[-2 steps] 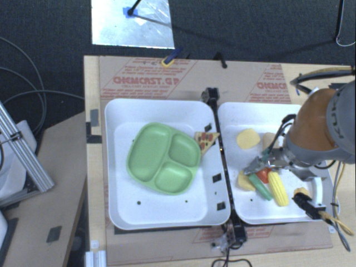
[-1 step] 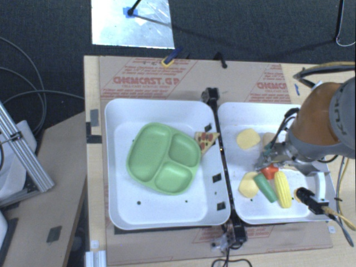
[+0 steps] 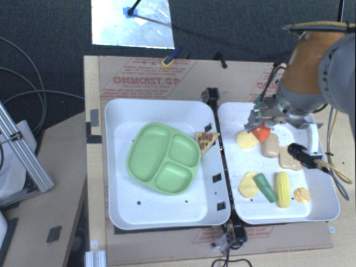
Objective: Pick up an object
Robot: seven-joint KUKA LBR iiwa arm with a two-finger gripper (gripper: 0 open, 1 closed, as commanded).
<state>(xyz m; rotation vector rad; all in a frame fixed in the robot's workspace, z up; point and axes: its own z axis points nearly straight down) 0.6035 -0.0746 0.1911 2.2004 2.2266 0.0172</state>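
My gripper (image 3: 260,120) hangs over the far-left part of the right bin (image 3: 322,207). Directly under its tip and touching it sits a small red-orange toy (image 3: 262,133), partly hidden by the gripper. A round yellow toy (image 3: 247,140) lies just to its left, and a beige toy (image 3: 271,147) just to its right. A second beige piece (image 3: 288,161) lies further right. Nearer the front are a yellow piece (image 3: 248,186), a green cucumber (image 3: 265,187), a corn cob (image 3: 282,189) and a small yellow toy (image 3: 301,194).
The left bin (image 3: 119,204) holds a green divided plate (image 3: 164,158). A pizza-slice toy (image 3: 207,141) leans by that bin's right wall. The arm's grey and orange body (image 3: 311,65) looms over the right bin's far corner.
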